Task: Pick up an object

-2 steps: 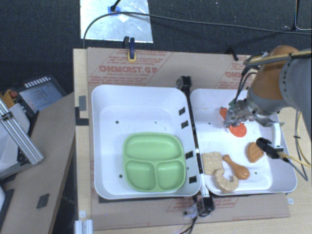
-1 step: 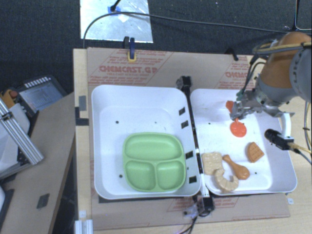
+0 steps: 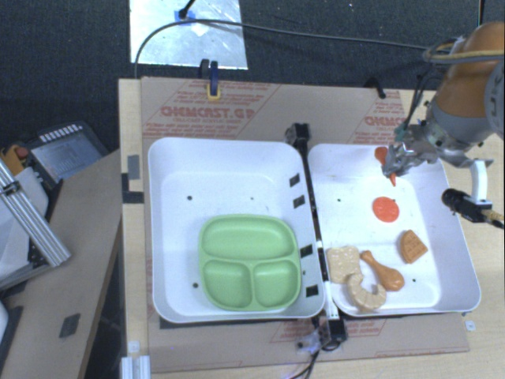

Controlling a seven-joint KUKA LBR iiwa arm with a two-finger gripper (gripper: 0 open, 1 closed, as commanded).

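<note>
Cardboard-lined table [image 3: 237,110] carries two white bins side by side. Nearest you, the left bin [image 3: 170,212] holds a green divided tray [image 3: 249,260]. The right bin [image 3: 454,287] holds, at its near edge, a pale biscuit [image 3: 342,262], a bitten ring [image 3: 368,294], a drumstick [image 3: 383,272] and a tan wedge [image 3: 413,246]. Further back lies a red disc [image 3: 386,209]. At the far end your pincer [image 3: 394,166] hangs low, beside a small red piece [image 3: 381,154]. Whether it grips anything, you cannot tell. Judgement: nothing is visibly lifted; the pick remains to be confirmed.
</note>
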